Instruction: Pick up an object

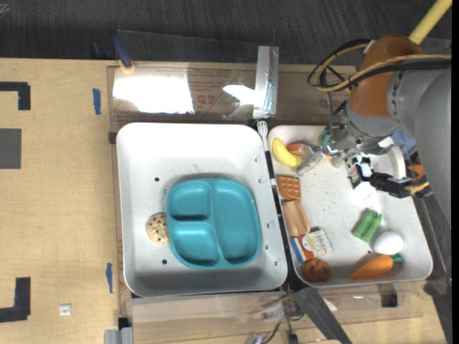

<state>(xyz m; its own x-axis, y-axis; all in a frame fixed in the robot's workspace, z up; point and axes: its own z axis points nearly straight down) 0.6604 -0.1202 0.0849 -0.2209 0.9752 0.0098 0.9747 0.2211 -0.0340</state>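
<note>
Banana lies at the top left corner of the right bin, just at nine o'clock from the gripper. Its long side runs toward four o'clock. I cannot tell how wide the jaws are.

no readable text, faint reddish print on clear panel, illegible

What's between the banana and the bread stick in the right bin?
Camera view: a waffle piece lies between the banana and the bread stick, along the right bin's left wall.
</note>
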